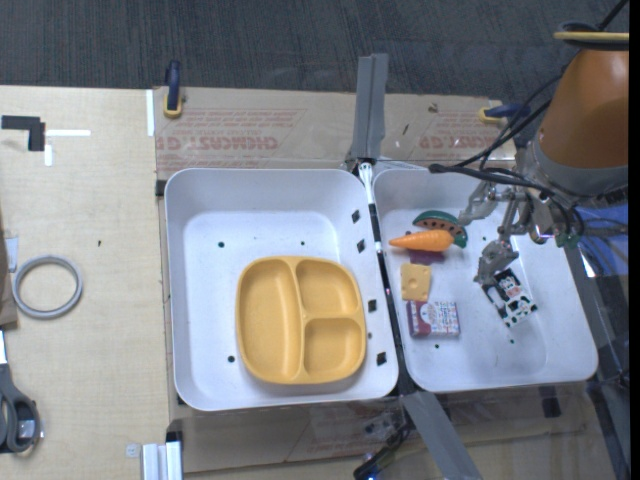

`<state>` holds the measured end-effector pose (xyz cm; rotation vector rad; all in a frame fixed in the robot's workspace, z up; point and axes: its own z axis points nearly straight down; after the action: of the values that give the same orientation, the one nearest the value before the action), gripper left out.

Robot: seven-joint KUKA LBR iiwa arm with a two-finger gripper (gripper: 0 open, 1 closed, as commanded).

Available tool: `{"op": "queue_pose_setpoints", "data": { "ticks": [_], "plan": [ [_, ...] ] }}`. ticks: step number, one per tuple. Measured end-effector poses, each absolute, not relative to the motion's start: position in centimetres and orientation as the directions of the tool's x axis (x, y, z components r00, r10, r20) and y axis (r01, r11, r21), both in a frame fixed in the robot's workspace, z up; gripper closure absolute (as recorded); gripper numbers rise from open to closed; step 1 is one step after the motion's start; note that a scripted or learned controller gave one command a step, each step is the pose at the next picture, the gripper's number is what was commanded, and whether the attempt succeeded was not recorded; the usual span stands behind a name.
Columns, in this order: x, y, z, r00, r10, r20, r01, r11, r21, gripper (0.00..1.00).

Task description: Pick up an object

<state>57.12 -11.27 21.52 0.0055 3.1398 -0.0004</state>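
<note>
The gripper (pixel 497 268) hangs over the right bin (pixel 560 363), and whether it is wide or narrow cannot be told from this slant. Just below it, close to its tip, lies a small black-and-white object (pixel 514 302) on the bin floor. To the gripper's left sit a carrot (pixel 422 240) and a green piece (pixel 443 221) touching it. Lower left of the gripper are a yellow block (pixel 416 283) and a small box (pixel 435 319). Farther left, the other bin holds a yellow divided plate (pixel 300 318).

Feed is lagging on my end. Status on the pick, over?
Gripper low in right bin, above black-and-white toy. No grasp confirmed. Carrot, cheese, small box lie left of it, apart.
</note>
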Motion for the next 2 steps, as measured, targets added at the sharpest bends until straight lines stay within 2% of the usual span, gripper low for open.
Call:
{"op": "queue_pose_setpoints", "data": {
  "ticks": [1,2],
  "plan": [
    [61.1,-7.8,19.2,-0.899,0.438,-0.002,0.438,0.899,-0.001,0.00],
    [62.7,-11.5,9.2,-0.703,0.711,-0.003,0.711,0.703,0.000,0.00]
  ]
}}
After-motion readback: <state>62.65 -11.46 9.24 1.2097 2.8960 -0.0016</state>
